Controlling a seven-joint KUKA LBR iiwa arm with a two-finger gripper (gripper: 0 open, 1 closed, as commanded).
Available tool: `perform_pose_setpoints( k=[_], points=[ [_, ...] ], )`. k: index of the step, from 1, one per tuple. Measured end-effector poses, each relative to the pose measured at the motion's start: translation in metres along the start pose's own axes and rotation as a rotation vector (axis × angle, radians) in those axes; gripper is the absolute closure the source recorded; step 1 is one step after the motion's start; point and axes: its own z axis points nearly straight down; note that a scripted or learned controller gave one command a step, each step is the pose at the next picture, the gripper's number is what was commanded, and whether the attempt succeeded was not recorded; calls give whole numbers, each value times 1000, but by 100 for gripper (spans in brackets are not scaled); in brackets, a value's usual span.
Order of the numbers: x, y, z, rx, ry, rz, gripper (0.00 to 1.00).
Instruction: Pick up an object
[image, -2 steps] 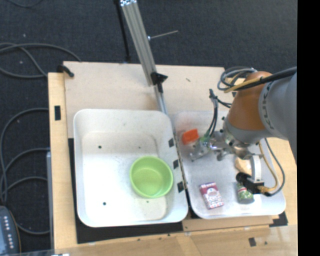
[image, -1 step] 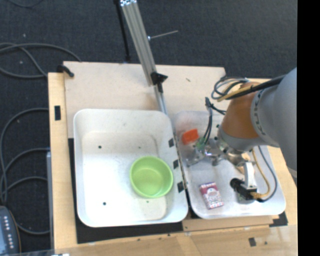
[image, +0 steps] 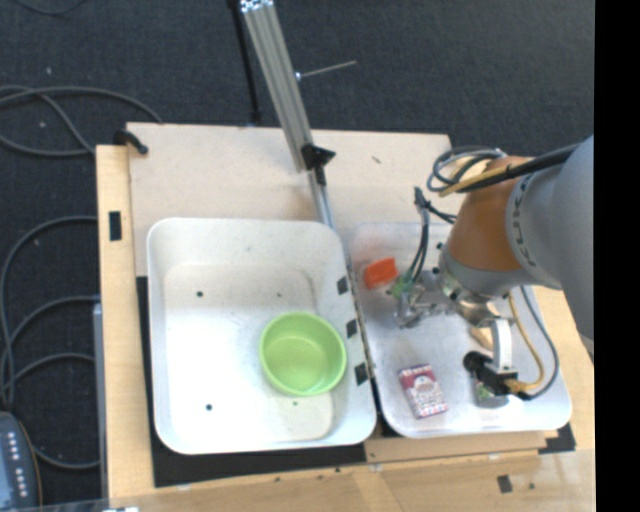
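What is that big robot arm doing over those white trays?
The robot arm reaches in over the right bin, trying to pick something up. Its end effector hangs low beside a small orange block, and I can't tell if it has grabbed anything. A red packet lies nearer the front of that bin. The left bin holds a green bowl.

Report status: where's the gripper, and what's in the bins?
Gripper low in right bin, beside orange block; nothing seen between fingers. Red packet lies loose nearer the front edge. Green bowl in left bin.
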Motion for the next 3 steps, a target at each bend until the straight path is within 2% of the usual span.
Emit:
perform_pose_setpoints(
  k=[1,2,3],
  points=[
    [2,11,-53,-2,0,-12,100],
    [11,12,-109,-3,0,-13,100],
    [10,13,-122,3,0,-15,100]
  ],
)
